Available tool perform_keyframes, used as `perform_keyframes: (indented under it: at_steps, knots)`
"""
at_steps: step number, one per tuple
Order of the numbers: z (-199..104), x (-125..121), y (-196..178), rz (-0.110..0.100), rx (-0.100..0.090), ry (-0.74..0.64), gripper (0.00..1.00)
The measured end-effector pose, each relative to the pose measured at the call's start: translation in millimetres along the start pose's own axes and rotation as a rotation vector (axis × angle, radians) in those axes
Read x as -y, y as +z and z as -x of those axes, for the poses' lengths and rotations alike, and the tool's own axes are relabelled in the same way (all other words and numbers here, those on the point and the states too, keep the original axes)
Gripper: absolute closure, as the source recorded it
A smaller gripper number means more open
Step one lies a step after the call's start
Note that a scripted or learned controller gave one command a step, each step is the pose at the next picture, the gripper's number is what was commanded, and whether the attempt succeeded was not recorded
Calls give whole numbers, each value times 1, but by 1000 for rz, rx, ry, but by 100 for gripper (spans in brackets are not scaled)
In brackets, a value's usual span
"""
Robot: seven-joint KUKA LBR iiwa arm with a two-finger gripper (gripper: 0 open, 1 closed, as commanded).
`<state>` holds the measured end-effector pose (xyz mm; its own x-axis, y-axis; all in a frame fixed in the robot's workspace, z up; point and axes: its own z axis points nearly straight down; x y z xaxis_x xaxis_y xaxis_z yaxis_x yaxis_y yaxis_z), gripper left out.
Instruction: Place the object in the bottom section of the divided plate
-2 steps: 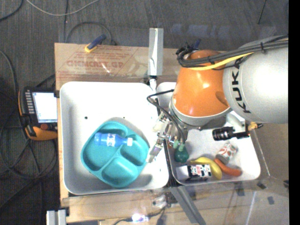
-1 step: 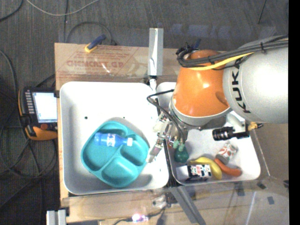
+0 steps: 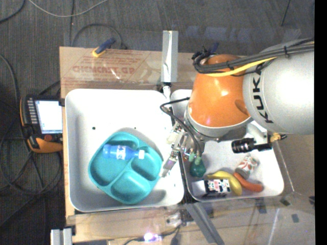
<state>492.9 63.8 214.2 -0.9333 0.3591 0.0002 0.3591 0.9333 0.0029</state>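
Observation:
A teal divided plate point(image 3: 98, 176) lies in the left bin point(image 3: 82, 121). A small clear bottle with a blue label point(image 3: 122, 152) rests on its side in the plate's upper section. The two lower sections hold nothing. My gripper point(image 3: 183, 148) hangs over the wall between the two bins, right of the plate and apart from the bottle. The orange wrist hides most of it. A small green object point(image 3: 197, 167) sits just below and right of the gripper, in the right bin.
The right bin point(image 3: 278, 180) holds a banana point(image 3: 227, 178), a black and white box point(image 3: 217, 187), an orange carrot-like piece point(image 3: 249, 187) and a red and white can point(image 3: 248, 165). A teach pendant point(image 3: 43, 121) lies left of the bench.

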Motion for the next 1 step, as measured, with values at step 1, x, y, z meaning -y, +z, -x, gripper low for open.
perform_keyframes:
  at_steps: [1]
  knots:
    - [0, 25, 31, 0, -2, 98, 0]
